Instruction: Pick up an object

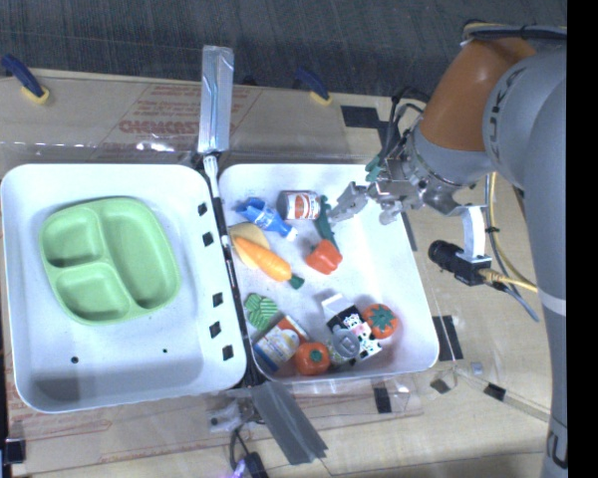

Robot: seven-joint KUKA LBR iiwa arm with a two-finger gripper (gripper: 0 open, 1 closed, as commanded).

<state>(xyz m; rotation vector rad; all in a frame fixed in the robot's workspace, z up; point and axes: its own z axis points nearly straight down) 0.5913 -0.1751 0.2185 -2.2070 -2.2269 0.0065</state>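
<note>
1. The arm (498,108) reaches in from the right, and its end effector (331,219) sits low over the far part of the right bin (414,267). Its dark fingers (324,229) point down and left toward the toys.
2. Whether those fingers are apart or together cannot be told; they blur into the green stem below them. Nothing is visibly held between them.
3. The likeliest target is the red pepper (324,257), which lies just below the fingertips, near the middle of the right bin. A small can (300,205) lies just to the left of the end effector, and an orange carrot (264,259) lies left of the pepper.
4. This looks like the approach or descent step, with the grasp not yet made.
5. The next move calls for lowering squarely over the pepper, straddling its body rather than its stem, then closing and lifting straight up, clear of the can.
6. The left bin (20,297) holds a green divided tray (108,257), well apart from the action.
</note>
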